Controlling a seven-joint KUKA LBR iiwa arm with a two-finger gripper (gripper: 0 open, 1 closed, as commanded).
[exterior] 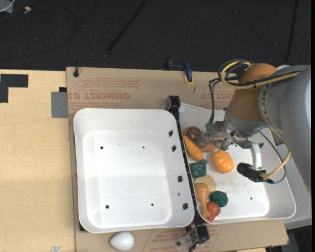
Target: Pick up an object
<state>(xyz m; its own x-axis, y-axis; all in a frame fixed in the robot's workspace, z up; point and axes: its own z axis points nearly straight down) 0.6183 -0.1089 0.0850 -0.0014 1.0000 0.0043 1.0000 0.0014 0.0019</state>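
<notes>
Gripper (pixel 216 139) low over right bin (pixel 273 206), near its left wall, beside orange fruit (pixel 223 161); jaw opening can't tell. Fruit looks light, smooth, rounded, likely slippery: grip across its middle.

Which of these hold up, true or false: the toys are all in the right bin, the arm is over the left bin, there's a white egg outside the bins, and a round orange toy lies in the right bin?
1. The toys lie in the right bin. True.
2. The arm is over the left bin. False: the gripper is over the right bin.
3. A white egg lies outside the bins. True.
4. A round orange toy lies in the right bin. True.
</notes>
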